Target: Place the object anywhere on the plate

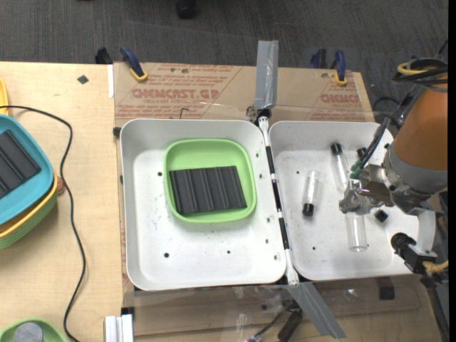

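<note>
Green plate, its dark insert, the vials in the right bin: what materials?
Plate: looks like matte moulded plastic, rounded corners and uniform light green. Insert: dark grey, ribbed in parallel strips, probably rubber or plastic; can't tell which. Vials: clear, see-through bodies with black caps, glass or clear plastic.

Cut off by the right edge: most of the arm (425, 144), so only its orange band and grey wrist housing show. Hidden under that wrist: the gripper (354, 199), fingers impossible to make out, and likewise any contact with the clear tube (356, 232) just below. Partly covered by the arm: the right bin's (313, 266) far right wall. Cropped at the left edge: the stacked teal and yellow trays (25, 184). Cropped at the bottom: a green round object (28, 331) in the corner. Too faint to read fully: the red print on the cardboard sheet (185, 91).
</note>
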Controlling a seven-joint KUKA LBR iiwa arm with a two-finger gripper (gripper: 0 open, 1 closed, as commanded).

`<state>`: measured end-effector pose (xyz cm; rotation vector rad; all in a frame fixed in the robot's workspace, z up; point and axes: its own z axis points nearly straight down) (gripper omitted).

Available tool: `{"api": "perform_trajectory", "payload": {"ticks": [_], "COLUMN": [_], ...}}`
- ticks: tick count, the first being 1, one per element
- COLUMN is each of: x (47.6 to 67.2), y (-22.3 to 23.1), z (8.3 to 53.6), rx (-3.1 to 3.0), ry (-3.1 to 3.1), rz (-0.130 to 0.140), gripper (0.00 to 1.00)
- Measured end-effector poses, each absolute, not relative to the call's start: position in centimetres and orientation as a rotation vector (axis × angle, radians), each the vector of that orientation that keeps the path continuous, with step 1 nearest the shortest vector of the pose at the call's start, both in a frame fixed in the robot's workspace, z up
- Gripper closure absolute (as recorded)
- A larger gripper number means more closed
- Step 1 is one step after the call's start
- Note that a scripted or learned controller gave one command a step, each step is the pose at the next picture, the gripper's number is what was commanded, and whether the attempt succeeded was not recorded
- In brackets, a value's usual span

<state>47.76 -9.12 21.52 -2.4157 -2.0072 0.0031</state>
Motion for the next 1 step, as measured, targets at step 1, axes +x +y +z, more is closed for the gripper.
{"api": "perform_trajectory", "payload": {"ticks": [1], "x": [47.76], "y": [-9.13], "z": [21.52], "rx": [-2.416], "ry": [-2.007], "rz": [0.003], "gripper": [0.0]}}
